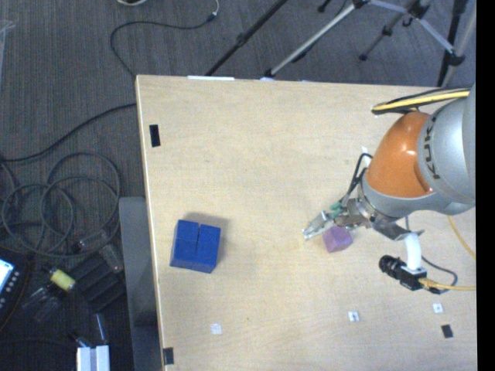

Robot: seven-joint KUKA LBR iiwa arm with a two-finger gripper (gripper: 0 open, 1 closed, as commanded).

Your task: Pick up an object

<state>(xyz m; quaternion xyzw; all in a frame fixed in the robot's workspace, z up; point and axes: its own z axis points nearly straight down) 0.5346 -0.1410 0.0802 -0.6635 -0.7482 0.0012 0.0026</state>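
Observation:
A small purple block (337, 240) lies on the tan bench top (255, 145) right of centre. My gripper (323, 224) reaches in from the right, tilted low over the board, its tip just left of and above the purple block, touching or nearly touching it. The orange band (396, 165) and grey arm rise behind it at the right edge. A larger blue block (196, 245) sits on the board at the left, well apart from the gripper.
Several small black and white markers dot the board, one near the top left (155, 135) and some at the lower right (353, 315). A small black fitting (398, 270) hangs off the arm. Cables lie on the floor to the left.

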